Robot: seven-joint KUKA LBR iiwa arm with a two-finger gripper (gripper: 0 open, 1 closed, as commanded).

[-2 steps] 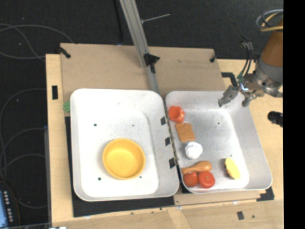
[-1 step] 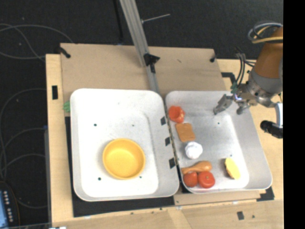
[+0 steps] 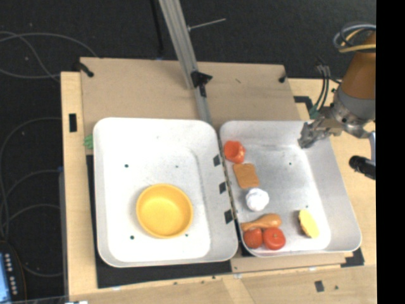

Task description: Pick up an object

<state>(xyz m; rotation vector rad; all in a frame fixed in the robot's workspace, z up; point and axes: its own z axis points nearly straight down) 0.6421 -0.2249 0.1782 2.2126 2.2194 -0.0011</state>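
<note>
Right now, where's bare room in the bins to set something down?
Left bin: bare floor all around the yellow bowl, widest above it. Right bin: open middle between the white ball and yellow piece. Crowded along its left wall and the tomatoes.

We see our arm [image 3: 355, 90] as a rounded orange-brown segment above a grey metal wrist. Yellow and dark cables [image 3: 352, 38] loop over its top, and thinner dark cables run down its side. Our hand [image 3: 309, 136] is small, grey and blocky, with dull metal surfaces. Markings and screws are too small to tell.
</note>
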